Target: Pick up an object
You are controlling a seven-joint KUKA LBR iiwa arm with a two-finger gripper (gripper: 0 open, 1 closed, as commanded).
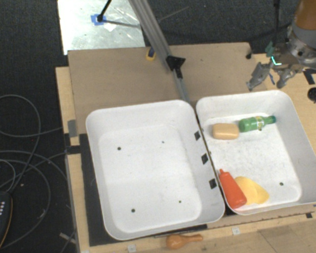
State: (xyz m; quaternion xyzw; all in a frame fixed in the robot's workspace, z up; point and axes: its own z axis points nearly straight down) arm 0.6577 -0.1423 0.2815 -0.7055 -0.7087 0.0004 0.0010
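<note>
Nearest me, a small orange-brown pear-shaped thing (184, 239) lies on the bench's near edge, outside both bins, its long axis running left-right with the bulb to the left. Behind it I see the left bin (108, 212) and the right bin (306, 152) side by side, their inner rims touching. In the right bin, a red bottle (231, 188) lies in the near left corner, hard against the inner wall, its long axis running near-far with the narrow tip pointing far. A yellow object (253, 190) lies just beside it on the right, touching it. Toward the far wall a tan block (225, 131) and a green bottle (255, 123) lie end to end, the bottle's long axis left-right, its cap pointing right. The bin's middle and right side give me open floor to move in. My gripper (269, 77) hangs beyond the right bin's far rim, over the bench, fingers spread apart and pinching nothing, pointing down and leftward under the orange-banded arm (306, 17).
</note>
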